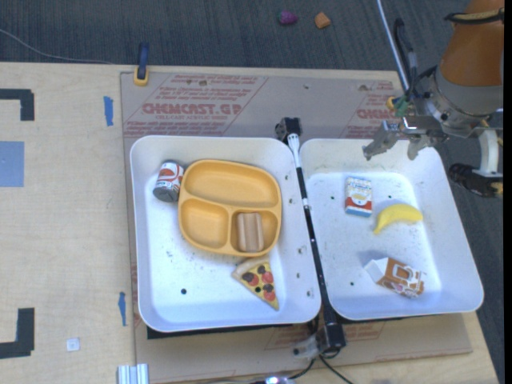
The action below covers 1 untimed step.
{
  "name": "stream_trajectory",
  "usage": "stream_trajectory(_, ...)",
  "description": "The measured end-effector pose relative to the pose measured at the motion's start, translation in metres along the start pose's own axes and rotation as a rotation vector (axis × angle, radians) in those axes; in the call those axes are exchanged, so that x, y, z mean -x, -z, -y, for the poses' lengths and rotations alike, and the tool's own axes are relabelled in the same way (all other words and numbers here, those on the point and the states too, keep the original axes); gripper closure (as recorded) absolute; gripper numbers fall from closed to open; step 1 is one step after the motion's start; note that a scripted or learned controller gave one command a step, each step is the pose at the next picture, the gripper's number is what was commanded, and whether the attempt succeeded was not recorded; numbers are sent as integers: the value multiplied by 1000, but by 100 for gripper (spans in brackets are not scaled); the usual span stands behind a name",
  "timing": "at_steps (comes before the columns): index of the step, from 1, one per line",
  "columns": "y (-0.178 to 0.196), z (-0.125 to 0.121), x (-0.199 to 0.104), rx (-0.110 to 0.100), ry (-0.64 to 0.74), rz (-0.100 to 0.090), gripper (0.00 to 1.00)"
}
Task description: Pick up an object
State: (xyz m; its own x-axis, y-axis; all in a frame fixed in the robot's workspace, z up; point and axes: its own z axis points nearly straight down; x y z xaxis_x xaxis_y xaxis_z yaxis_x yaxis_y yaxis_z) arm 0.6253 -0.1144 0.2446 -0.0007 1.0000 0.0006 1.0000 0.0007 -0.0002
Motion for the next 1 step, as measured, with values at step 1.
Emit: stream_trajectory(1, -126, 72, 7, -2, -2, 0, 0)
